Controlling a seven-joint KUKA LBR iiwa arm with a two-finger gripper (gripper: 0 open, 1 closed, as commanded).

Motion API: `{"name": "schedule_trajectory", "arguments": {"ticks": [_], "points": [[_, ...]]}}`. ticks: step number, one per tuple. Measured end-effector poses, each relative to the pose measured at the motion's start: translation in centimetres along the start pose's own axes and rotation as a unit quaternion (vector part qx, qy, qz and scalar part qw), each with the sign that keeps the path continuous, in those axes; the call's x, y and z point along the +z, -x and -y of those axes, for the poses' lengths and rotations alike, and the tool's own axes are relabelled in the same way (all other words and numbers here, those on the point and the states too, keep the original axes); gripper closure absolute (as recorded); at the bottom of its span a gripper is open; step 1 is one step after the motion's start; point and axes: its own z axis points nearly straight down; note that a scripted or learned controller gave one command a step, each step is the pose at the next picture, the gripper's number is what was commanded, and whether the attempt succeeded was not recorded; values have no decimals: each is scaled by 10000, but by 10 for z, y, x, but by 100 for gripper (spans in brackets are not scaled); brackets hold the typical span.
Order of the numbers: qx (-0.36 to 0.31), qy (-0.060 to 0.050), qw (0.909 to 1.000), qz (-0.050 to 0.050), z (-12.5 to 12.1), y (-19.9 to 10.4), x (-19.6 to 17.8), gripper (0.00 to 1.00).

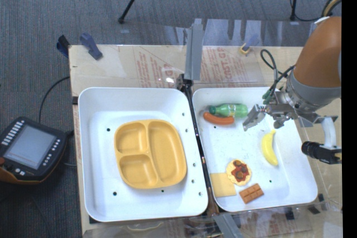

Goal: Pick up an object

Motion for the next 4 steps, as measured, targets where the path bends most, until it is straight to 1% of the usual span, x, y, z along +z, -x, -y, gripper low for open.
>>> {"name": "schedule_trajectory", "arguments": {"ticks": [1, 2, 3, 4], "points": [[-127, -24, 9999, -2, 10, 77, 60, 0], [-348, 17, 9994, -25, 11, 89, 144, 0], [-313, -13, 9995, -37, 12, 91, 138, 100], [-4, 65, 10000, 4, 14, 4, 4, 100]]}}
